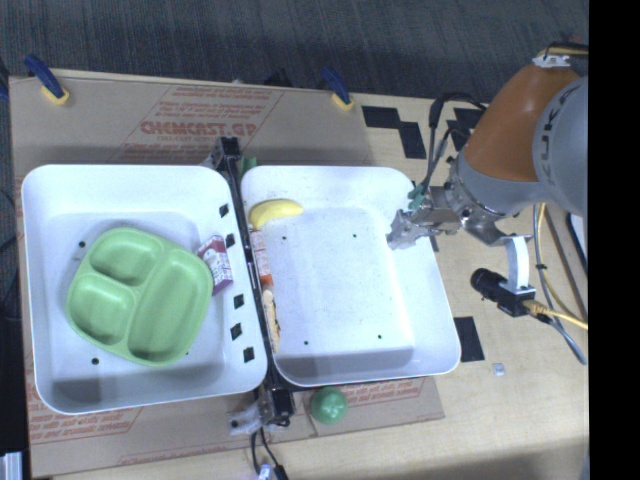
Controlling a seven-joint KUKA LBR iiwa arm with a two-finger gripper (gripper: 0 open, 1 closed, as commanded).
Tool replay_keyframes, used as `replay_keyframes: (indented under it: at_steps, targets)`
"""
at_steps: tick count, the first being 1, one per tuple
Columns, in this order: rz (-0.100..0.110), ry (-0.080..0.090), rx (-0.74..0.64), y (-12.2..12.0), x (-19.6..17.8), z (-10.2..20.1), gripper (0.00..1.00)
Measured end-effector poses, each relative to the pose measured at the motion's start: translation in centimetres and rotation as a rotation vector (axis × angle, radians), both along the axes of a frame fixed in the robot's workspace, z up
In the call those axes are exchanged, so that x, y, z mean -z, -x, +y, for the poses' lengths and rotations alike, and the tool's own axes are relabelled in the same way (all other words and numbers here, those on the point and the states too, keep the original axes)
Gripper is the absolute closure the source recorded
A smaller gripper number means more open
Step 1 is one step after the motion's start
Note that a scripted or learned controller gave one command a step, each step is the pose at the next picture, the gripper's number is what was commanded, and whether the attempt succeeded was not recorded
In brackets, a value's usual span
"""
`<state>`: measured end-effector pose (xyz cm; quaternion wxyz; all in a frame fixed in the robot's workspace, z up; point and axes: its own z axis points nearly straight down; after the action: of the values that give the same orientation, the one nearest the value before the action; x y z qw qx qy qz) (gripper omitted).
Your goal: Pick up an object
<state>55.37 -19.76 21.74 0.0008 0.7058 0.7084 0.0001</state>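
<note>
Camera view: gripper (405,230) poised over right bin's (430,313) three-o'clock rim, jaws' spread impossible to tell, likely staged for reaching the banana (275,211) lying at its eleven-o'clock corner.

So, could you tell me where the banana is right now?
The banana lies in the right bin's far left corner, beside the divider between the bins.

Both bins (330,363) are white. A pale green divided tray (138,296) lies in the left one, beside a red-and-white packet (216,261). The banana (275,211) is yellow, the ball (327,404) green, the clamps (46,79) blue and yellow.
</note>
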Motion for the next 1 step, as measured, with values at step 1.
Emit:
replay_keyframes:
  at_steps: [1]
  targets:
    - [0.003, -0.001, 0.0, 0.07, 0.14, 0.05, 0.0]
